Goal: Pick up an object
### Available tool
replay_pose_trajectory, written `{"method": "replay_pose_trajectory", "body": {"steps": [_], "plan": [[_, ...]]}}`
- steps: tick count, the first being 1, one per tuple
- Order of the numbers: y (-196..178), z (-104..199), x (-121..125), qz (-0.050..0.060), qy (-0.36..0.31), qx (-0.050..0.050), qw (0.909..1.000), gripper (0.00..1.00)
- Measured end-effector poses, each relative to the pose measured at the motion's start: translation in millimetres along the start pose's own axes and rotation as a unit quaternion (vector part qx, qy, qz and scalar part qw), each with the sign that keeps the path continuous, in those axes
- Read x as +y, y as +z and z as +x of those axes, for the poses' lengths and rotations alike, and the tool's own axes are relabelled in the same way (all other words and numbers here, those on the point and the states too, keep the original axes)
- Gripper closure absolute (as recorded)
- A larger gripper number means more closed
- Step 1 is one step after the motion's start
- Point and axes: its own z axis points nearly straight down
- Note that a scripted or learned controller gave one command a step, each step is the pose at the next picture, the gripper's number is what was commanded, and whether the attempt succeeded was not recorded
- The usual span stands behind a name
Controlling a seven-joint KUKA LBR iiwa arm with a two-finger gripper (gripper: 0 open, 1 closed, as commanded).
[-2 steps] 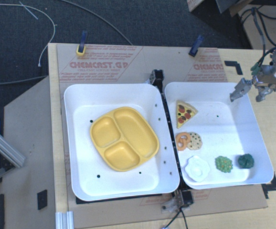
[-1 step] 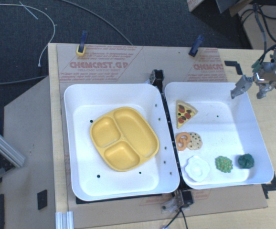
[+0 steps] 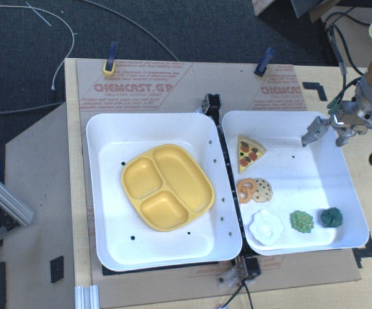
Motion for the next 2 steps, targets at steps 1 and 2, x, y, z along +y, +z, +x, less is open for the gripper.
{"method": "replay_pose_trajectory", "body": {"steps": [1,2], "plan": [[41.9,0.6,-1.2,0.0,0.0,0.0,1.0,0.0],[91.6,5.5,-10.4,0.0,0.0,0.0,1.0,0.0]]}}
